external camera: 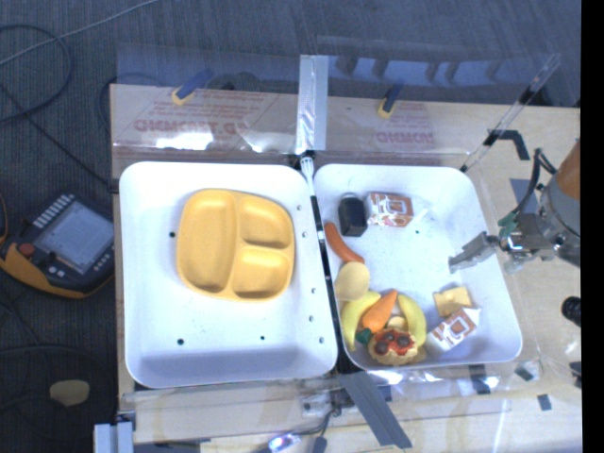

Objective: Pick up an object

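Grey gripper (469, 253) hovers at the right bin's (486, 206) right edge; whether it is released or clenched cannot be told. Pickable toys crowd the front edge: banana (354, 317), carrot (377, 311). Tight packing risks a glancing, empty grasp.

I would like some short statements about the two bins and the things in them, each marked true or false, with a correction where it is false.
1. The yellow divided tray lies in the left bin. True.
2. The hand is over the left bin. False: it is at the right side of the right bin.
3. The black object lies in the right bin. True.
4. The banana lies on the yellow divided tray. False: it is in the right bin, at its near edge.
5. The hand holds the carrot. False: the carrot lies apart from it.
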`<move>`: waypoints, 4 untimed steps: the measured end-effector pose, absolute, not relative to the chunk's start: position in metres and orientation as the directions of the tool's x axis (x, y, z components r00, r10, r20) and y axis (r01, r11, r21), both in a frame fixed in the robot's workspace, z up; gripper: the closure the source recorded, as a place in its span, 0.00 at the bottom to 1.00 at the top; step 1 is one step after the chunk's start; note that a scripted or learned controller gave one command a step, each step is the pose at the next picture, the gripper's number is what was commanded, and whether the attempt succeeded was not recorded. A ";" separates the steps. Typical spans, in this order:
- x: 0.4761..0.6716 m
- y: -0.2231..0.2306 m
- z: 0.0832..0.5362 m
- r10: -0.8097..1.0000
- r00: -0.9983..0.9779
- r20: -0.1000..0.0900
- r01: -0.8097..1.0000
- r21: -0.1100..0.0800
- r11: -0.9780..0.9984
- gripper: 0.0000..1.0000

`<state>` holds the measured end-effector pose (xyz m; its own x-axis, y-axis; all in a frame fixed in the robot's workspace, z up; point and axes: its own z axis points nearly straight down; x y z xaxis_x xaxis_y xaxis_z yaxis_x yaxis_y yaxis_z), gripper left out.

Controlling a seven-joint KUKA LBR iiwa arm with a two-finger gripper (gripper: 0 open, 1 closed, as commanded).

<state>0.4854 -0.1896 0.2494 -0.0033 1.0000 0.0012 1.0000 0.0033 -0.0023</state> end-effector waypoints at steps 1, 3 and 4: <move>0.485 -0.190 0.249 1.000 -0.003 0.001 1.000 -0.002 0.003 0.00; 0.494 -0.136 0.100 0.976 -0.217 -0.017 0.976 0.032 0.218 0.00; 0.495 -0.125 0.100 1.000 -0.014 -0.011 0.999 0.040 0.014 0.00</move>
